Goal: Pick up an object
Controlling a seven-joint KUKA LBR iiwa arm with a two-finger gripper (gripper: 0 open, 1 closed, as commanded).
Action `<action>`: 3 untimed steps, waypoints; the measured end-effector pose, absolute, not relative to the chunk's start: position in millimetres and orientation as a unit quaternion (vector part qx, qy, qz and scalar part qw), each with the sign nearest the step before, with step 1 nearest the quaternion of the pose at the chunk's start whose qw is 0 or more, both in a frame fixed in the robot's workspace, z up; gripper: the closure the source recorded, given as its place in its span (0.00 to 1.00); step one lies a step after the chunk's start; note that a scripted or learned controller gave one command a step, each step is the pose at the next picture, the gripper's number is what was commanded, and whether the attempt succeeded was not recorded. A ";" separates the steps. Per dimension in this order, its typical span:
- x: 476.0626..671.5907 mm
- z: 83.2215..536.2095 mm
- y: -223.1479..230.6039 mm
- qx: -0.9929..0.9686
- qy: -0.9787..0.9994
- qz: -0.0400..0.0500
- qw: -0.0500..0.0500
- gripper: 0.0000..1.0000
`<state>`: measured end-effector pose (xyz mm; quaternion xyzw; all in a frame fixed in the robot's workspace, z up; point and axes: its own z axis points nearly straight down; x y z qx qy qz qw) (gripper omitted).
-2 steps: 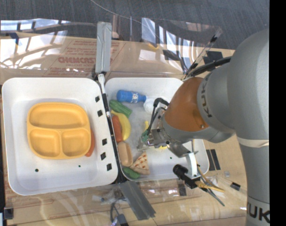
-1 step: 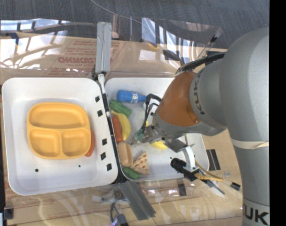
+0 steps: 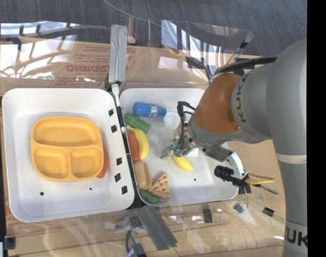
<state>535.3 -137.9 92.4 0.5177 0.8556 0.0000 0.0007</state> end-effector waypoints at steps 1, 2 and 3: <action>535.8 102.6 -137.8 0.516 0.857 0.000 0.001 1.00; 567.6 106.4 -132.1 0.473 0.881 0.000 0.001 1.00; 561.2 91.6 -116.4 0.488 0.873 0.000 -0.002 1.00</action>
